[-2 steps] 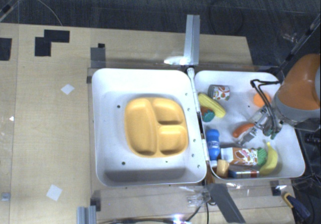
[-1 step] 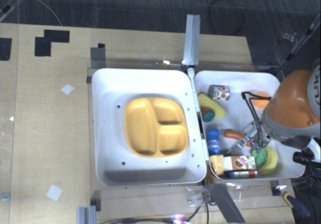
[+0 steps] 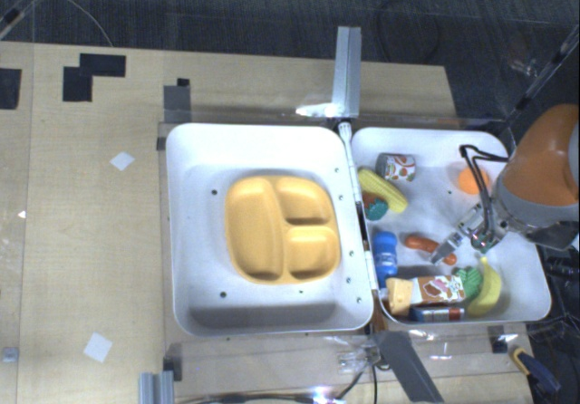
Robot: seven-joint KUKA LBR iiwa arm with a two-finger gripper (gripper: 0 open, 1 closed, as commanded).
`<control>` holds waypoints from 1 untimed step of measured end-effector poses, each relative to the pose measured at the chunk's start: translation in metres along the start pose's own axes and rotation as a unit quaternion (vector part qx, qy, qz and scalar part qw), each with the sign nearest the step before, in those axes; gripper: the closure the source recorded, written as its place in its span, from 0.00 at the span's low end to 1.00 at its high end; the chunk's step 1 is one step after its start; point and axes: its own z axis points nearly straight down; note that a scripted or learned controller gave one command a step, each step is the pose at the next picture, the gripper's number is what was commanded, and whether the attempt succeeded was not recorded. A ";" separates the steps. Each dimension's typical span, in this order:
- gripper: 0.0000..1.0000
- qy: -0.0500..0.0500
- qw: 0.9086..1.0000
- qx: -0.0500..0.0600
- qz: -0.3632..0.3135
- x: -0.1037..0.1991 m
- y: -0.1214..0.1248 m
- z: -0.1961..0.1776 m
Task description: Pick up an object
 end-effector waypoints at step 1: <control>0.00 0.004 0.990 0.002 0.142 0.057 0.003 -0.011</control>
